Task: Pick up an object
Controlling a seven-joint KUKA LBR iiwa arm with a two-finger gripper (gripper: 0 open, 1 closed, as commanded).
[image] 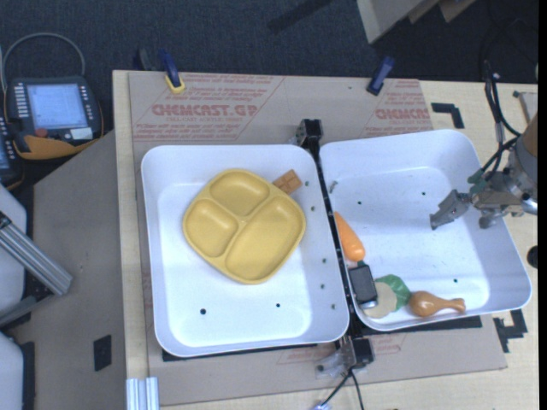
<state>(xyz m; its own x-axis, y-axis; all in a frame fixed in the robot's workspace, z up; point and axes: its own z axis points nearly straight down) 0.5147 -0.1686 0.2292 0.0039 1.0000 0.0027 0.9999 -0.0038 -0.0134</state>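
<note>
From above, the bench [128, 229] carries two white bins. In the left bin [171, 297] a yellow divided plate [244, 225] lies flat, with a small brown block [287, 181] touching its upper right edge. In the right bin [410, 178] an orange carrot [349, 237] lies along the left wall, a black object [362, 284] just below it, then a green and beige piece [389, 294] and a toy drumstick [434, 303] near the front wall. The jaws [466, 213] hang over that bin's right side, spread apart with nothing between them, well apart from the drumstick and carrot.
</note>
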